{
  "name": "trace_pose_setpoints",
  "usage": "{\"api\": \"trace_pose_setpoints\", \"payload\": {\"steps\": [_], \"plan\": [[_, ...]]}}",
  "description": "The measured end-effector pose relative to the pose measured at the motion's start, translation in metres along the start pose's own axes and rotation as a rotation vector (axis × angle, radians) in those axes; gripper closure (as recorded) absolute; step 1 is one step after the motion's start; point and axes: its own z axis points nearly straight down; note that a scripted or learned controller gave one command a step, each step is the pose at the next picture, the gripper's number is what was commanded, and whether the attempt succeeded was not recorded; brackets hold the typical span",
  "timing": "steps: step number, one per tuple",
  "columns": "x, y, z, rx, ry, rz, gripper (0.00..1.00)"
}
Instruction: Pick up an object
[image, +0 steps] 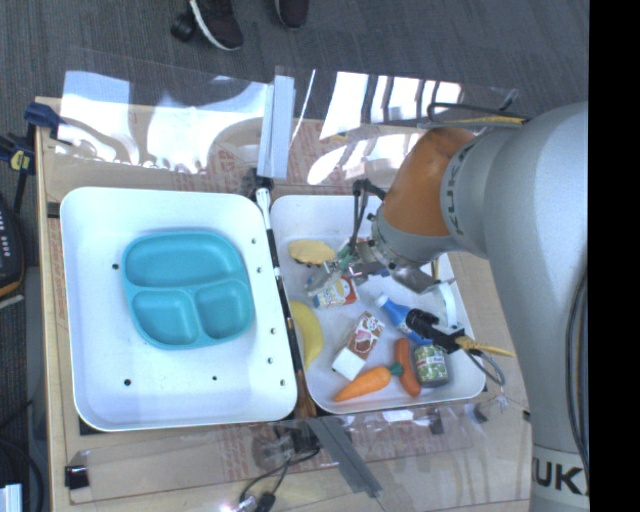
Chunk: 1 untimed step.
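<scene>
Orange carrot (363, 384), banana (308, 332) and small packets crowd the right bin (300, 215) below the pincer (352, 258), grip unreadable.

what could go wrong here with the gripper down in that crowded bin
1. The gripper sits low among packed items in the right bin: a small bottle and a yellow piece lie right beside it, so it may nudge or pinch the wrong one.
2. The wrist hides the fingers, so a missed grasp would be hard to spot.
3. The banana and carrot lie against the bin's walls, awkward to grasp.
</scene>
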Motion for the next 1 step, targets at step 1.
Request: {"api": "trace_pose_setpoints", "payload": {"steps": [1], "plan": [[0.0197, 0.0099, -0.111, 0.0, 0.002, 0.095, 1.0]]}}
